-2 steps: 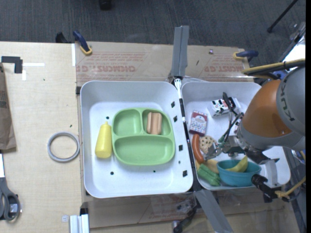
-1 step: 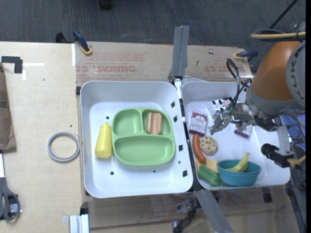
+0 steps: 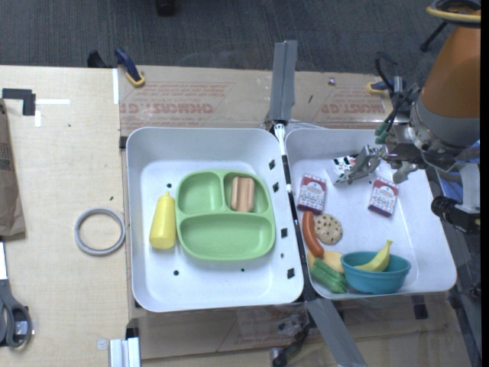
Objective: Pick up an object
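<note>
My gripper point(image 3: 356, 167) hangs low over the back of the right bin point(image 3: 428, 228), reaching in from the grey arm with its orange band point(image 3: 457, 60). A small black-and-white item point(image 3: 344, 161) lies right at its tip; I cannot tell whether they touch. Below it lie two red-and-white packets point(image 3: 312, 192) point(image 3: 383, 197), a cookie point(image 3: 328, 228), a red sausage point(image 3: 311, 235), a green vegetable point(image 3: 328, 277) and a blue bowl point(image 3: 374, 274) holding a banana point(image 3: 377, 258).
The left bin point(image 3: 145, 167) holds a green divided plate point(image 3: 225, 235) with a hot dog point(image 3: 242, 193), and a yellow bottle point(image 3: 163, 220) beside it. On the bench to the left lie a grey ring point(image 3: 100, 230) and scissors point(image 3: 11, 323).
</note>
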You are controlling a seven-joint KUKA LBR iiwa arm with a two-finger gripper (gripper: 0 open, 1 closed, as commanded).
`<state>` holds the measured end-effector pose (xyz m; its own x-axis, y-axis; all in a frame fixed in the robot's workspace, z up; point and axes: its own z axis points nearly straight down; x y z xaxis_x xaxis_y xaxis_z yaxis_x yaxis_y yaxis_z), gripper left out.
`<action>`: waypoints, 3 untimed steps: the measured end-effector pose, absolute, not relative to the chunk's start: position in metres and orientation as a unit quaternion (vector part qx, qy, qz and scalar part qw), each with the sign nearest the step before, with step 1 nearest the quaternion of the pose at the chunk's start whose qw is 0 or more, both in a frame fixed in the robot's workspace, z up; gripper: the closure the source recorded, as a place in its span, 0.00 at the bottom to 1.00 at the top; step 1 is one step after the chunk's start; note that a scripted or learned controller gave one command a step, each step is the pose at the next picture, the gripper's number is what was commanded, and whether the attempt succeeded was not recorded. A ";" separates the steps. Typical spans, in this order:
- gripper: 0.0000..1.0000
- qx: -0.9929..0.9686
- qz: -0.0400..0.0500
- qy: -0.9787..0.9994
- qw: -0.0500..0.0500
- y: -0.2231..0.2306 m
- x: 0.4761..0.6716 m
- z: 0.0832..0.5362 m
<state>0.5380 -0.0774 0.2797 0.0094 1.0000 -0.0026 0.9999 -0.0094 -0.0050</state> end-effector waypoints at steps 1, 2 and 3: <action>0.00 -0.717 0.003 -0.697 0.001 -0.074 0.554 0.271; 0.00 -0.677 0.003 -0.736 0.003 -0.192 0.540 0.161; 0.00 -0.664 -0.001 -0.748 0.005 -0.216 0.601 0.103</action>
<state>0.6005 -0.2163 0.1032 -0.1178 0.9930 0.0083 0.9930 0.1178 -0.0052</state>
